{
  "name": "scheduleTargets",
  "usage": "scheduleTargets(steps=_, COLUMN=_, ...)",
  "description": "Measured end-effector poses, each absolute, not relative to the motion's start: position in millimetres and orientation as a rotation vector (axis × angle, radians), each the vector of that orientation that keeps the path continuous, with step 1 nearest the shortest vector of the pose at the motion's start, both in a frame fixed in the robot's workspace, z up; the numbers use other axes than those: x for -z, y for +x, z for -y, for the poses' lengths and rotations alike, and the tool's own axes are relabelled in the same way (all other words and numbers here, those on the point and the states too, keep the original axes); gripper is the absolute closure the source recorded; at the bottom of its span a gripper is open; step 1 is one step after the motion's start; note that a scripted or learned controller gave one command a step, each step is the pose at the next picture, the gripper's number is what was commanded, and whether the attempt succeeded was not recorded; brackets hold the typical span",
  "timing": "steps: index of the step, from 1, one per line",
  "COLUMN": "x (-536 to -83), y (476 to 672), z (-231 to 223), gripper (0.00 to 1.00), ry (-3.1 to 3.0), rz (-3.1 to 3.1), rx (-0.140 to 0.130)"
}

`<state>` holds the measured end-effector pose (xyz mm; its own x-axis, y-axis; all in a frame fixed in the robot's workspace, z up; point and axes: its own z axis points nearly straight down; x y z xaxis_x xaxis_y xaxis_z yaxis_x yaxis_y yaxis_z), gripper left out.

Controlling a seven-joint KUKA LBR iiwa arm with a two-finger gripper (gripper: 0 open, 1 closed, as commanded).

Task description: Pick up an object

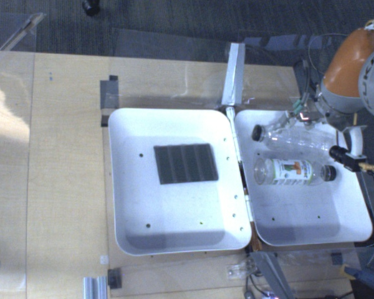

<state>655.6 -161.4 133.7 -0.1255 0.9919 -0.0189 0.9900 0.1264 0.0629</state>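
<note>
Two clear plastic bottles lie in the right bin (311,226). The upper bottle (296,137) lies on its side with its black cap pointing left. The lower bottle (287,171) has a white, green and orange label and its black cap points right. My gripper (329,128) hangs below the orange-banded wrist at the bin's upper right corner, over the right end of the upper bottle. I cannot see anything held in it.
A dark grey ribbed rectangular pad (186,163) lies flat in the middle of the left bin (131,217). A metal post (233,73) stands behind the seam between the bins. The wooden bench (50,167) extends to the left.
</note>
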Motion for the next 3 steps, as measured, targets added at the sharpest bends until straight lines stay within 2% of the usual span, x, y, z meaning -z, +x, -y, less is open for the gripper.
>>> scheduleTargets(steps=1, x=-133.8, y=655.7, z=161.2, gripper=0.00, ry=2.022, rz=-2.329, rx=-0.054)
scheduleTargets(steps=2, x=-220.2, y=671.0, z=113.0, gripper=0.00, ry=2.052, rz=-2.366, rx=-0.010)
scheduleTargets(steps=3, x=-113.4, y=640.9, z=125.0, gripper=0.00, ry=1.624, rz=-2.685, rx=-0.005)
